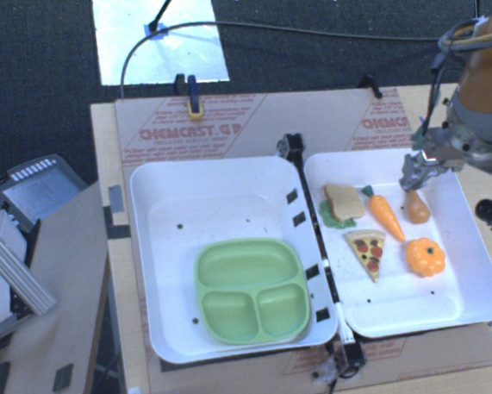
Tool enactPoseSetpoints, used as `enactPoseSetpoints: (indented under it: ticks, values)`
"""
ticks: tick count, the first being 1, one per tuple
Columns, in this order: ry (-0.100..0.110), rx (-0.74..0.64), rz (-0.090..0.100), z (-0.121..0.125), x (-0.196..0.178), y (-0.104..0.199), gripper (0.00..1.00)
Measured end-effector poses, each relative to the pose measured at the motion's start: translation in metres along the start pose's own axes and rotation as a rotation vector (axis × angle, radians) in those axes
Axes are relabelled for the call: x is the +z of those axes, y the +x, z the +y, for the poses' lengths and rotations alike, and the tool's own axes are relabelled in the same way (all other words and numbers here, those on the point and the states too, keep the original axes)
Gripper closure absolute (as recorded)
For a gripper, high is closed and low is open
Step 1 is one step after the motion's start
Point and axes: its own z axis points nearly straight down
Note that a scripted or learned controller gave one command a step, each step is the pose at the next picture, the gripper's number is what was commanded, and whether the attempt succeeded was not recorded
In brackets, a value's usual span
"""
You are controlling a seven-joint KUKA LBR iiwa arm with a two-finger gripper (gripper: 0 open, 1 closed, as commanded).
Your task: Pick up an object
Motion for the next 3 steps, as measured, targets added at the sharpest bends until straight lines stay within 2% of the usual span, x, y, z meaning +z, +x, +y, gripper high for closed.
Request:
enactPoseSetpoints:
  ticks: [1, 3]
  values:
    - [0.001, 0.0, 0.0, 0.004, -0.002, 0.06, 1.0]
    - [0.002, 0.002, 0.0, -0.003, 0.013, 0.157, 1.0]
